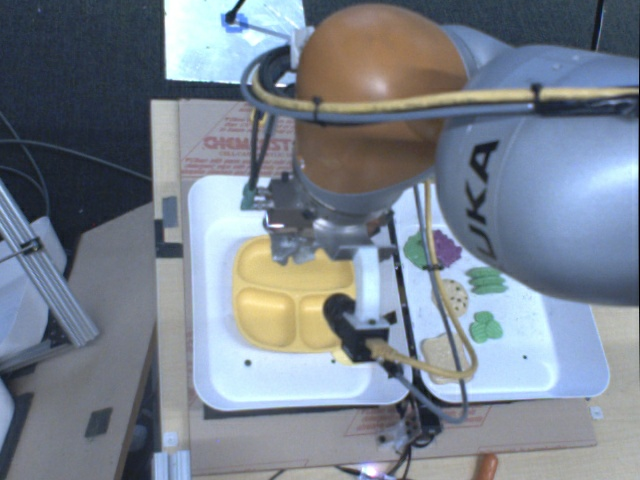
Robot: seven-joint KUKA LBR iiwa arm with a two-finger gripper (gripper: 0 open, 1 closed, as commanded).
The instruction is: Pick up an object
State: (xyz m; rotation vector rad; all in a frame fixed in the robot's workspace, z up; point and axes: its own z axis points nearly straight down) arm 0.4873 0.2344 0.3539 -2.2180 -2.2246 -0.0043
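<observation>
A yellow divided tray (270, 303) lies in the left white bin (212, 298). My gripper (286, 246) hangs low over the tray's far edge, under the orange wrist band, and the arm's bulk hides much of both bins. The right white bin (570, 363) holds small toy foods: a purple grape bunch (446, 248), a green leaf (416, 252), green pea pods (487, 280), a speckled cookie (456, 296), a green piece (485, 326) and a tan slice (440, 352).
The bins rest on a cardboard sheet (215, 143) on the bench. A shiny sheet (200, 28) lies at the back. A metal frame (40, 268) stands to the left, off the bench.
</observation>
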